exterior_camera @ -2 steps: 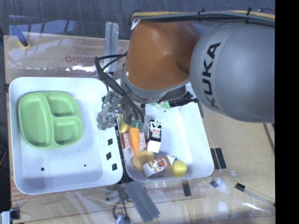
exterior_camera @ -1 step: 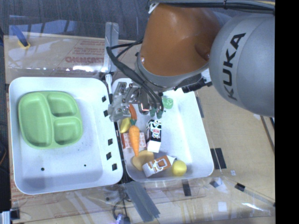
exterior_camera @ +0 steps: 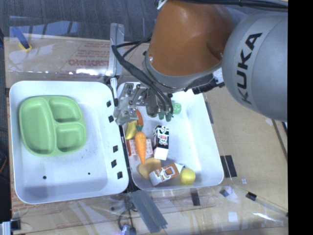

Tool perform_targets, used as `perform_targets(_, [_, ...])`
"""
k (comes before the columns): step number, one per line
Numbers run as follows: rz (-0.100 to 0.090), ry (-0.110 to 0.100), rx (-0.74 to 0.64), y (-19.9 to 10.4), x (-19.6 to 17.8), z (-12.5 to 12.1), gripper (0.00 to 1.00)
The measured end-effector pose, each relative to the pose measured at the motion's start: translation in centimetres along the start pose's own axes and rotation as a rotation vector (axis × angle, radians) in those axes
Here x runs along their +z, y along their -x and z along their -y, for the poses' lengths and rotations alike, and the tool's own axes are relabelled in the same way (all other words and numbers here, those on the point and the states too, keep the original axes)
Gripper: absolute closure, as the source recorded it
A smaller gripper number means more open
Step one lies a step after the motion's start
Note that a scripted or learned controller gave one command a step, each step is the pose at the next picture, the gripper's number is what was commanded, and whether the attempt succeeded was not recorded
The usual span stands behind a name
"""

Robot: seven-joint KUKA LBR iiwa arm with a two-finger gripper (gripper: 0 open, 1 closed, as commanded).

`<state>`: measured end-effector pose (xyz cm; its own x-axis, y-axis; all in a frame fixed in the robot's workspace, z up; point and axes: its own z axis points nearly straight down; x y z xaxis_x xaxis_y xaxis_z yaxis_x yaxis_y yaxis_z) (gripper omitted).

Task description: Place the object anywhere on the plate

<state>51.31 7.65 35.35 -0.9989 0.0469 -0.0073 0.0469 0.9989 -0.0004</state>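
The green plate (exterior_camera: 51, 125), a tray with three compartments, lies in the left bin (exterior_camera: 63, 180), toward that bin's far left corner, with nothing on it. The toy food sits apart from it in the right bin (exterior_camera: 208, 155), crowded along that bin's left wall: a carrot (exterior_camera: 140, 146) pointing lengthwise, a yellow piece (exterior_camera: 131, 129) just beside its top, a small black-and-white carton (exterior_camera: 162, 137) to its right touching a white block (exterior_camera: 161, 154), then at the near edge a tan round piece (exterior_camera: 148, 167), a brown-and-white carton (exterior_camera: 165, 174) lying on its side, and a yellow lemon-like item (exterior_camera: 188, 176). A green object (exterior_camera: 176, 107) near the far edge is half hidden behind the hand (exterior_camera: 146, 106). The hand hangs over the far left part of the right bin, above the carrot's top; its metal parts and cables tangle together, so whether it is apart, together or clamped on anything cannot be told. The arm's orange band (exterior_camera: 188, 33) and grey body (exterior_camera: 259, 58) cover the bin's far right corner and the tabletop (exterior_camera: 254, 155) beyond
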Motion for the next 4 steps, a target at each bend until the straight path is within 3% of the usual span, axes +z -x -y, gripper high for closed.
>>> perform_targets(1, [-0.009,0.0,-0.163,-1.7,9.2,-8.3,1.0])
perform_targets(2, [-0.003,0.0,-0.107,4.6,2.4,-3.3,1.0])
perform_targets(3, [-0.009,0.0,-0.177,2.4,6.8,-3.3,1.0])
perform_targets(4, [-0.004,0.0,-0.193,4.5,6.4,0.3,1.0])
